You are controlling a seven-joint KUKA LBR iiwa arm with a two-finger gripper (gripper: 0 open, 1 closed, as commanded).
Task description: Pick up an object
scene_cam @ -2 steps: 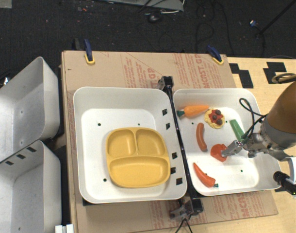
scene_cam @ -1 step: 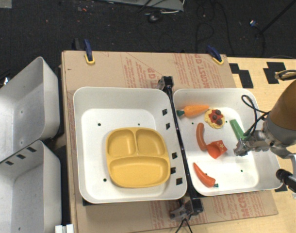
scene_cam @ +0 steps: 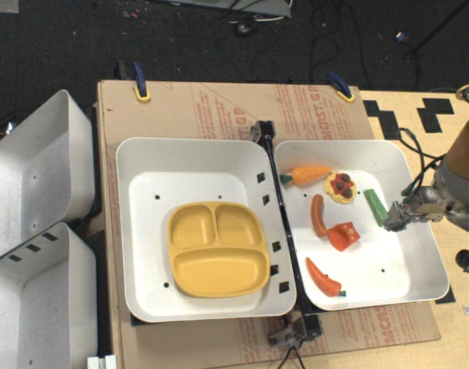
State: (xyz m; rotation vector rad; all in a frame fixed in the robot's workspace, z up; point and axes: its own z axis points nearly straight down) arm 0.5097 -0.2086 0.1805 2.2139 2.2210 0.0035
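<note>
Grey tool [scene_cam: 394, 220] by green block [scene_cam: 375, 204], R bin [scene_cam: 419, 283]

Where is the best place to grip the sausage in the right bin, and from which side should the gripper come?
Probably across the middle of the sausage, from straight above. It lies flat, long and narrow, running up and down the view, so the fingers should close across its short width. The red pepper piece lies close to its lower end.
</note>
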